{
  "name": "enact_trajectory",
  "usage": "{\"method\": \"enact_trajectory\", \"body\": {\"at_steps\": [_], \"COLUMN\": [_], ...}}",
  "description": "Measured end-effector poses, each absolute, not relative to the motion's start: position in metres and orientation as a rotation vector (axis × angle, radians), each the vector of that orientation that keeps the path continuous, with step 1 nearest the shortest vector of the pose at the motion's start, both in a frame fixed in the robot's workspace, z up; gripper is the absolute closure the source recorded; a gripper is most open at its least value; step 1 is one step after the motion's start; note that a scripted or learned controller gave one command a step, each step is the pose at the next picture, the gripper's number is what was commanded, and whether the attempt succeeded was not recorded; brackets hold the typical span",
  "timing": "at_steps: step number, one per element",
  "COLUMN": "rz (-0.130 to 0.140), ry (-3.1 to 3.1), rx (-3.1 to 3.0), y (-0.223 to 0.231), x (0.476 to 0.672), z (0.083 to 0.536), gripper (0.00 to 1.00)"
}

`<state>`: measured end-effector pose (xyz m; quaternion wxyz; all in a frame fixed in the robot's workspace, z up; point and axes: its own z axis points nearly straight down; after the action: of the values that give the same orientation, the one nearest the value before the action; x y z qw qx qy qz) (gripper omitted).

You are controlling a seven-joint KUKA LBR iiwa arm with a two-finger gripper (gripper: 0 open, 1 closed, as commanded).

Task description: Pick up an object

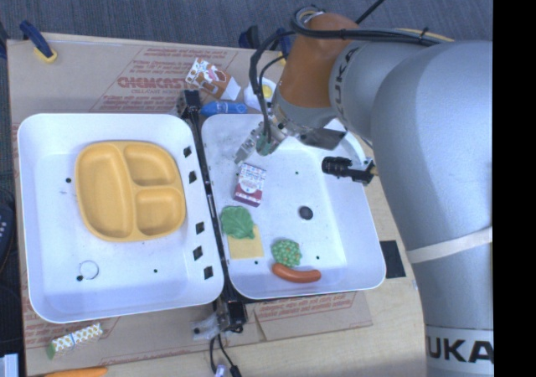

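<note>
My gripper [257, 147] hangs low over the far part of the right bin [352, 224], under the orange wrist band. Just in front of it, a small red and white packet [250, 183] lies flat on the bin floor. Closer to the front lie a green lettuce leaf [237, 221], a yellow cheese slice [244, 245], a green bumpy piece [286, 250] and a red sausage [296, 274]. A small dark disc [306, 214] sits alone mid-bin. Nothing shows in the gripper's grasp.
The left bin [42, 224] holds a yellow divided plate [130, 189] and a small clear ring [88, 269]. Black clips [199, 199] run along the wall between the bins. Packets and a blue item [219, 92] lie on the cardboard behind the bins. The arm covers the right side.
</note>
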<state>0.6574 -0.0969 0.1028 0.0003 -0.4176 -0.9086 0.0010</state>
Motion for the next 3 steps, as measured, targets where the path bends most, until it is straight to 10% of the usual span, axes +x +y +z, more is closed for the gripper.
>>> {"method": "enact_trajectory", "body": {"at_steps": [1,2,3], "rz": [0.004,0.003,0.004], "ry": [-2.854,-2.704,-2.707], "rx": [-1.311,-1.592,-1.586], "y": [-0.097,-0.096,-0.096], "x": [0.657,0.612,0.612], "z": [0.103,0.091,0.102], "gripper": [0.00,0.00,1.00]}}
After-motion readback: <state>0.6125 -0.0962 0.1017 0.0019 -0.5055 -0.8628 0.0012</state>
